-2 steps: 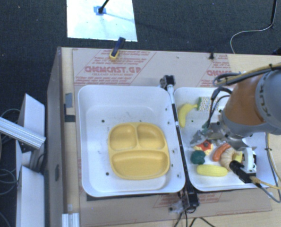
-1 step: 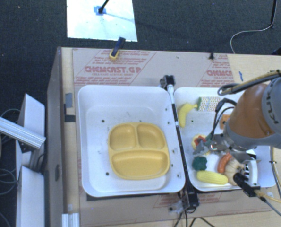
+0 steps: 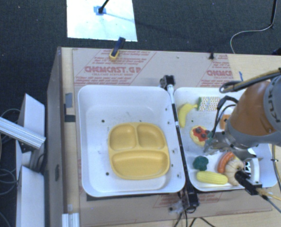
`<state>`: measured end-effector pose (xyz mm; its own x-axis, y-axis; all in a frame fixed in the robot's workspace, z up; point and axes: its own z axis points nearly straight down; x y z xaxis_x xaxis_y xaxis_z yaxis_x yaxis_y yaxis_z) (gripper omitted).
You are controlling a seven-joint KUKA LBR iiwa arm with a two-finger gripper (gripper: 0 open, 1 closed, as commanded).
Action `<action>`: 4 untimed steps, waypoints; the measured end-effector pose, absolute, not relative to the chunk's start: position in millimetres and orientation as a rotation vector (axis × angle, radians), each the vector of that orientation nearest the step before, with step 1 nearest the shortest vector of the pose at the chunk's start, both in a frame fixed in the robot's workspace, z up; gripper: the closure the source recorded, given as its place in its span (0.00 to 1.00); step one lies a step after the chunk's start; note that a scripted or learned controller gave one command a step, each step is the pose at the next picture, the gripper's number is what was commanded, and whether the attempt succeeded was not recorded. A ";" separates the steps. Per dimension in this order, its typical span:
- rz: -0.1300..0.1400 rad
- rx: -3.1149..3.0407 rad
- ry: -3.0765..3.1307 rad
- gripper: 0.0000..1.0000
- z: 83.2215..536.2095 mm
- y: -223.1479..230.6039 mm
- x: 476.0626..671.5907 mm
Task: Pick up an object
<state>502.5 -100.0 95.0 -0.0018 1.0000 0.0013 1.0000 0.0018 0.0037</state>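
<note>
From the overhead camera view, you have the left bin (image 3: 90, 126) holding a yellow divided tray (image 3: 138, 150) at its centre. In the right bin (image 3: 190, 183), look for a banana (image 3: 186, 111) at about 11 o'clock, a patterned sponge-like block (image 3: 208, 103) at 12 o'clock just beside the banana, and a small pizza-like toy (image 3: 200, 134) near the middle. A green broccoli (image 3: 200, 162) sits at 7 o'clock, with a corn cob (image 3: 212, 177) at 6 o'clock touching it from below, and an orange-and-cream toy (image 3: 229, 163) just to their right. Your arm (image 3: 258, 115) reaches in from 3 o'clock, and the gripper (image 3: 211, 146) hangs between pizza and broccoli; you cannot tell how it is set.
</note>
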 end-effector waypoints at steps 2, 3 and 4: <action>0.003 2.217 2.224 0.00 84.4 -85.6 565.6; 0.008 2.213 2.224 1.00 96.6 -85.8 567.2; 0.005 2.215 2.225 1.00 185.4 -27.4 587.0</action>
<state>587.0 -27.4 185.4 -0.0048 1.0000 0.0009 1.0000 0.0048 0.0039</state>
